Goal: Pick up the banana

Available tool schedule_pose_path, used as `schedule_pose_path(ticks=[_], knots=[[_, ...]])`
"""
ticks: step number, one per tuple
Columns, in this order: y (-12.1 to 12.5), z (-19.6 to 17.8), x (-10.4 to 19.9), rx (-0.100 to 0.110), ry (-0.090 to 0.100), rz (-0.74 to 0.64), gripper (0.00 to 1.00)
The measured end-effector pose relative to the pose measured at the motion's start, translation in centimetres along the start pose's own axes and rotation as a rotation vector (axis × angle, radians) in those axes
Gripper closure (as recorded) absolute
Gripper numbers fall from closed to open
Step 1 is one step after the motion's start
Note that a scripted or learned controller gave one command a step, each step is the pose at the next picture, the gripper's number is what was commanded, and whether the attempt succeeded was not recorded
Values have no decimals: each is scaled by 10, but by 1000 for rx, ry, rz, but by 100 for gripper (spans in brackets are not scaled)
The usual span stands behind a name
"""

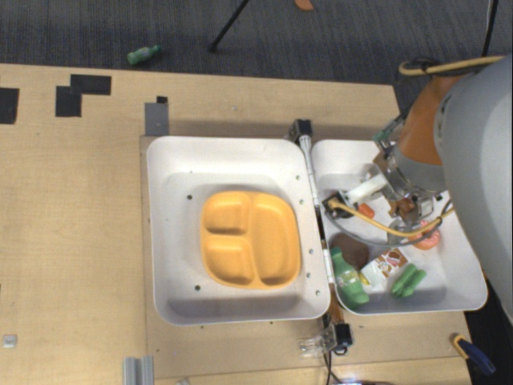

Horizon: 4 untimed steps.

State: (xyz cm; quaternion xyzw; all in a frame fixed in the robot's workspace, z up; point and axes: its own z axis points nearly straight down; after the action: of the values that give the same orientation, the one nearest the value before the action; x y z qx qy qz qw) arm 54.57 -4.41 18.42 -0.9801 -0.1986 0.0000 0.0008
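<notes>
The gripper (401,207), over the bin (458,289) right of the yellow tray (248,237), should be centred on the banana before lowering; its opening cannot be told

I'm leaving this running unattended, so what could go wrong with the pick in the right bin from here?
1. The end effector hangs over a crowded right bin: a brown round item, a small packet and a green toy lie close together, so it may grab the wrong thing.
2. The arm hides part of that bin, so a missed grasp could go unseen.
</notes>
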Motion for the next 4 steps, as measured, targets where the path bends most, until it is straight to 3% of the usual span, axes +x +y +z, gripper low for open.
schedule_pose_path(ticks=[1, 2, 3, 4], knots=[[-54, 1, 9, 2, -1, 194, 0], [-104, 0, -2, 2, -2, 108, 0], [-95, 0, -24, 1, -1, -293, 0], [-95, 0, -24, 0, -1, -708, 0]])
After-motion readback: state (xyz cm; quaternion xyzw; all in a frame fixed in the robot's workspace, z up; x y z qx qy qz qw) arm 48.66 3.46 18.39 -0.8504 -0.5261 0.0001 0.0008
